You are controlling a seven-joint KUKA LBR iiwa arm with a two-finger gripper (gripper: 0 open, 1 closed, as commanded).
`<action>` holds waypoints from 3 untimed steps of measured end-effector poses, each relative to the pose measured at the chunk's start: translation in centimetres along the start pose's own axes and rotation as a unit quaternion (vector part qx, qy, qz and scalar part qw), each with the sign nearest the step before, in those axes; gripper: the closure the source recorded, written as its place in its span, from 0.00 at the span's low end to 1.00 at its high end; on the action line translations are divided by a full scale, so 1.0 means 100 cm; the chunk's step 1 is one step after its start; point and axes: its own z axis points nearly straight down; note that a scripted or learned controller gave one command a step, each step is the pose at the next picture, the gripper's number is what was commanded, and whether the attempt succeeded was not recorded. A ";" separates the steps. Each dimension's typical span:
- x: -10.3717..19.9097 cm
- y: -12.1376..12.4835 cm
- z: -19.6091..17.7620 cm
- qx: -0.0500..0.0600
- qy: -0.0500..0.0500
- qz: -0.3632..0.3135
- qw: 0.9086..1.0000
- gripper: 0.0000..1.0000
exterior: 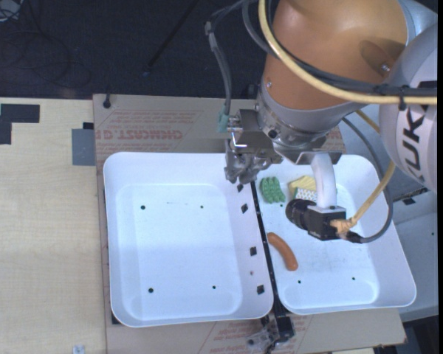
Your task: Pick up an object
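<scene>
My gripper (242, 174) hangs over the seam between the two white bins, near their far edge, its fingers pointing down. Nothing shows between them. In the right bin (369, 286) a small green object (272, 189) lies just right of the gripper. A yellow block (303, 186) with a dotted face sits beyond it, partly hidden by the robot's bracket. An orange sausage-shaped object (283, 251) lies nearer the front, close to the bin's left wall.
The left bin (125, 198) sits beside the right one, their rims touching under the gripper. Both rest on a cardboard sheet (162, 127) on the pale bench. The big arm body overhangs the far right bin.
</scene>
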 end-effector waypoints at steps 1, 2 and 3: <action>0.029 -0.012 -0.066 -0.001 0.001 -0.001 1.000 1.00; 0.028 0.035 -0.121 -0.002 0.000 0.001 1.000 1.00; 0.029 0.032 -0.127 0.004 -0.001 -0.002 1.000 1.00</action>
